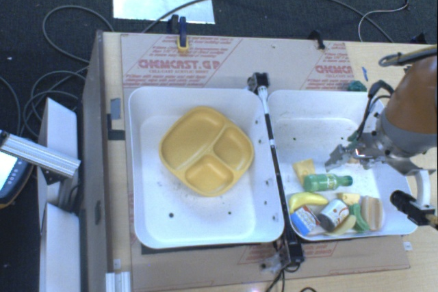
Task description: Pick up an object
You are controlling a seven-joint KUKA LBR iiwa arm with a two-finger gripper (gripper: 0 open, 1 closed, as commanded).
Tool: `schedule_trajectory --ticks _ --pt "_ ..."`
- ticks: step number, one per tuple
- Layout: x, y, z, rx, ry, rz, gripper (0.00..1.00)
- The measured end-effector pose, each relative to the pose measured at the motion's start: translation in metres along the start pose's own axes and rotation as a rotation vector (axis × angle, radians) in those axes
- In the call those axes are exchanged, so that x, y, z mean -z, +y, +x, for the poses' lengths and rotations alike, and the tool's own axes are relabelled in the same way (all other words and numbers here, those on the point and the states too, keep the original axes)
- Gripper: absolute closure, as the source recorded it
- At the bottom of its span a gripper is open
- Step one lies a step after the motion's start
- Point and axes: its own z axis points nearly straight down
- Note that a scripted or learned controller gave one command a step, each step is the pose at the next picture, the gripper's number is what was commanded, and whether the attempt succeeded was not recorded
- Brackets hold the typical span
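Note:
The right bin (308, 116) holds a heap of small items at its near side. A green bottle (327, 182) lies on its side beside a yellow block (303, 168). In front of them lie a banana (307, 200), a small can (333, 213), a blue-labelled packet (305, 220) and a tan, bread-like piece (370, 212). My gripper (349, 155) hangs at the end of the grey and orange arm (410, 113), just above and behind the green bottle. It stands open, with nothing between its fingers.
In the left bin (147, 167) lies a yellow divided plate (207, 150). A black ridge (271, 147) separates the two bins. Cardboard (205, 58) lines the bench behind them, with a clamp (181, 31) on its far edge. Cables trail on the dark floor.

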Motion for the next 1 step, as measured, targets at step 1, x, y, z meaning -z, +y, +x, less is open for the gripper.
schedule_trajectory --ticks 1 --pt "-0.012 0.0158 0.0413 0.003 0.002 0.0 0.0"
